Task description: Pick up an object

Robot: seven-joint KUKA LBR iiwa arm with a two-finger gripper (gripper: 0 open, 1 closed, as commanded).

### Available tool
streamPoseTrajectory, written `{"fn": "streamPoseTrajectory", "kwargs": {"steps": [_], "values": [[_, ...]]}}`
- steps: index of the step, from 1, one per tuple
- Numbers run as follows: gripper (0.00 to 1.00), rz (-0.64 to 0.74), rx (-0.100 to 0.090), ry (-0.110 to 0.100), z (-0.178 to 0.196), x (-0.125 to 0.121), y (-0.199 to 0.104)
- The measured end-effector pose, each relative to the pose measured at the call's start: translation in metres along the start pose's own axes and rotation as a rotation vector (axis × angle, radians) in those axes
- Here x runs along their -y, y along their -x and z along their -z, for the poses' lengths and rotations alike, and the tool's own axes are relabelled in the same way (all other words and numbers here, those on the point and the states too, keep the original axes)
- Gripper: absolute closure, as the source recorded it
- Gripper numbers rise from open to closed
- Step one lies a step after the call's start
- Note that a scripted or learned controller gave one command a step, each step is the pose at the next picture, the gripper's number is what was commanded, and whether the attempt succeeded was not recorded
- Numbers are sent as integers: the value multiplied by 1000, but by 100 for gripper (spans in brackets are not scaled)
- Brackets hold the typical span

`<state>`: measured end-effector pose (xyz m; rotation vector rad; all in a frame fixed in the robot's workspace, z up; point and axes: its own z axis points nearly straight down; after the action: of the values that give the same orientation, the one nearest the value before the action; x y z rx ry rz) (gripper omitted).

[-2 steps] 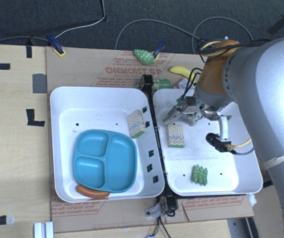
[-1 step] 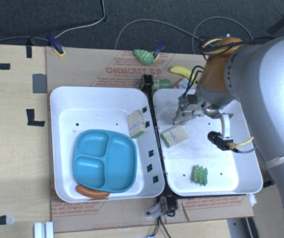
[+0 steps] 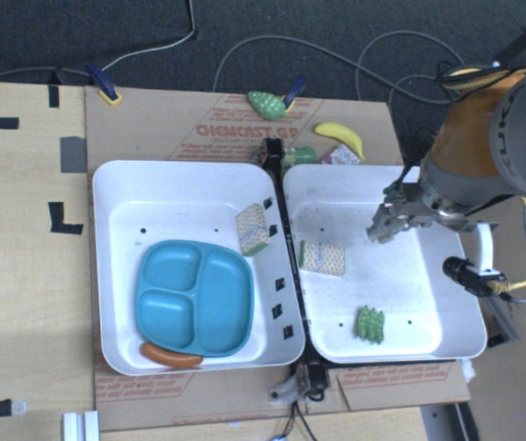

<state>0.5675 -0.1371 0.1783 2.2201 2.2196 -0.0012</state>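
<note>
Hovering arm: the grey arm with its orange band (image 3: 480, 118) reaches in from 3 o'clock, over the upper right part of the right bin (image 3: 428, 288).
Gripper: the gripper (image 3: 384, 228) hangs above bare bin floor with nothing between its fingers; whether the claw is apart or together cannot be told at this angle.
Nearest object: a small patterned sachet (image 3: 323, 258) lies flat on the right bin's floor, at about 8 o'clock from the gripper and apart from it.
Green object: a knobbly green piece (image 3: 370, 323) rests near the right bin's front edge, at about 6 o'clock from the gripper, well apart.
Left bin: the left bin (image 3: 130, 200) holds a blue divided plate (image 3: 194, 297), an orange sausage-shaped piece (image 3: 171, 356) touching the plate at its 7 o'clock, and a second sachet (image 3: 253, 229) tilted against the wall at the plate's 1 o'clock.
Outside the bins: a banana (image 3: 340, 138) and a green lump (image 3: 266, 104) lie on the cardboard at 12 o'clock.
</note>
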Motion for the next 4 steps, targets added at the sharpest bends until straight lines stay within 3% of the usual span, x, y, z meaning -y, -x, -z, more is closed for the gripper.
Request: {"fn": "streamPoseTrajectory", "kwargs": {"steps": [1, 2, 3, 4], "values": [[0, 0, -1, -2, -1, 0, 0], [0, 0, -1, -4, -70, -55, 82], [0, 3, -2, -1, -69, -101, 33], [0, 2, -1, 0, -92, -66, -20]]}}
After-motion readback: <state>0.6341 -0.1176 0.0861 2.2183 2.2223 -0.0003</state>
